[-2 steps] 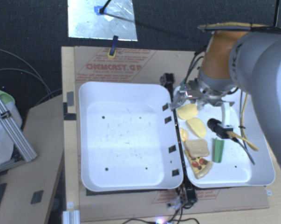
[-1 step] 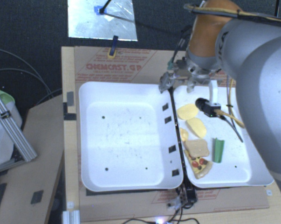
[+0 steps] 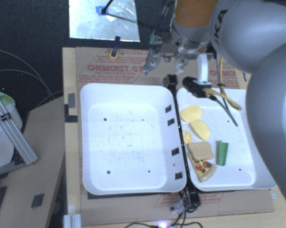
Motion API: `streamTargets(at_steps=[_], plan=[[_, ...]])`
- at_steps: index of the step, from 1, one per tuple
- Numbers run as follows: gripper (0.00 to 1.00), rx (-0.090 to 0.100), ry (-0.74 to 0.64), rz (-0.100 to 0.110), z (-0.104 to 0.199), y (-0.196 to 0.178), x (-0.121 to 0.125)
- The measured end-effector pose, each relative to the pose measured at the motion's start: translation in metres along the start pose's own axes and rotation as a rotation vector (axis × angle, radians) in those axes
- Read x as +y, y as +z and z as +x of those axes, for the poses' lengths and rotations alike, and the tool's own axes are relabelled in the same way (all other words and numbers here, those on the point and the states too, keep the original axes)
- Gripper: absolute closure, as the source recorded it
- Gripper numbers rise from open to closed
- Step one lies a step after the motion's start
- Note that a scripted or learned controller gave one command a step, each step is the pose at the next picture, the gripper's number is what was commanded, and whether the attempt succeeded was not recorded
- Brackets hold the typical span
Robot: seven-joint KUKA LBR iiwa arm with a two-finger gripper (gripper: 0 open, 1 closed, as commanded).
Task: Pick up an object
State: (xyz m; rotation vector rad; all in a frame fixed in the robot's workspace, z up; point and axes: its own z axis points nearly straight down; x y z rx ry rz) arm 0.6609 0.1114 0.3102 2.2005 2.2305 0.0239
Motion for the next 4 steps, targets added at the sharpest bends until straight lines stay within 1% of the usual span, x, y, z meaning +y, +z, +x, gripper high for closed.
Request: streamTargets(at_steps=[1, 2, 3, 4], plan=[[0.0, -0.001, 0.004, 0.011, 0.051, -0.034, -0.016], [1.0, -0.004, 0.004, 0.01, 0.047, -0.043, -0.014], [1.0, -0.002, 0.003, 0.016, 0.096, -0.052, -0.075], [1.0, -0.007, 0.017, 0.023, 0.046, 0.009, -0.109]])
